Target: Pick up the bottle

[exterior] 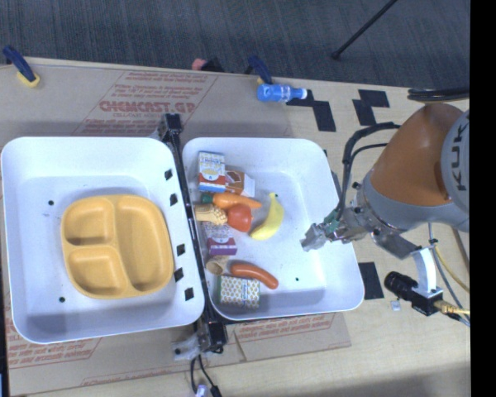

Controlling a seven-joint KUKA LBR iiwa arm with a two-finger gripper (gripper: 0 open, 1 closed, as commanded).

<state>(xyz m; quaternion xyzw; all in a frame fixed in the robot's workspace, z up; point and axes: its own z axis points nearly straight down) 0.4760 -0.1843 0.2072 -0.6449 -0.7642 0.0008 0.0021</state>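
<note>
A cardboard-covered bench (pixel 149 98) carries two shallow white bins side by side, seen from above at a slant. The left bin (pixel 25 222) holds a yellow divided tray (pixel 116 245) with three compartments. The right bin (pixel 314 172) holds a cluster of toy food along its left half. From the right, the grey arm (pixel 422 172), with its orange band above the wrist, reaches over the right bin's right rim.

The gripper (pixel 316 236) hangs low over the bare floor of the right bin, near its right wall, with nothing seen between its fingers. Whether the jaws are spread or pressed together cannot be told at this size and angle. It is apart from the toy food, the nearest piece being the banana (pixel 267 219).

In the cluster, a printed carton (pixel 212 172) lies at the top, with a carrot (pixel 234 201) and a red tomato (pixel 240 218) below it. A sausage (pixel 253 275) and a patterned box (pixel 238 291) lie towards the near rim.

The bottle (pixel 274 93), small and blue, lies on its side on the bench beyond the right bin's far rim, outside both bins and well apart from the gripper.
</note>
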